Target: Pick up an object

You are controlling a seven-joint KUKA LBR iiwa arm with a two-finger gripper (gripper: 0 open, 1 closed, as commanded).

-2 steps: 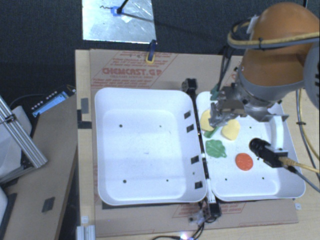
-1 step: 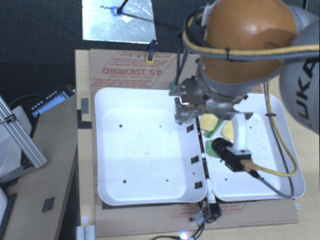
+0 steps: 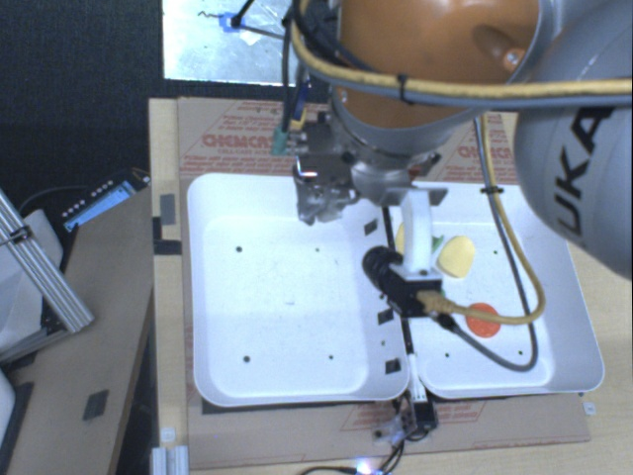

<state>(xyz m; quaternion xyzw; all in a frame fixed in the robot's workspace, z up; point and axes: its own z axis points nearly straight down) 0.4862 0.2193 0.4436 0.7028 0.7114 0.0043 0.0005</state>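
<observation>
Leftmost, a slanted metal rail (image 3: 45, 275) and a blue-and-black strip (image 3: 99, 201) lay on the bench outside the bins. Next came the cardboard sheet (image 3: 227, 139) with red print, on which both bins rested. The left bin (image 3: 277, 305) showed its white floor, marked by a few small dark dots. Over that bin's far right corner hung the gripper (image 3: 318, 206), a grey metal block below the wrist. It sat close to the wall shared by the two bins. Whether the claw was released or clenched could not be told from this slant, and nothing could be seen held in it. The arm (image 3: 435, 38), with its wide orange band, filled the upper right and reached in from that side.

The right bin (image 3: 559, 310) held the things to be picked. A pale yellow object (image 3: 457, 256), rounded in shape, lay in its far left part. A flat orange-red disc (image 3: 483, 320) lay nearer the camera, slightly right of the yellow one and apart from it. Both rested on the bin floor, well apart from the gripper and to its right.
</observation>
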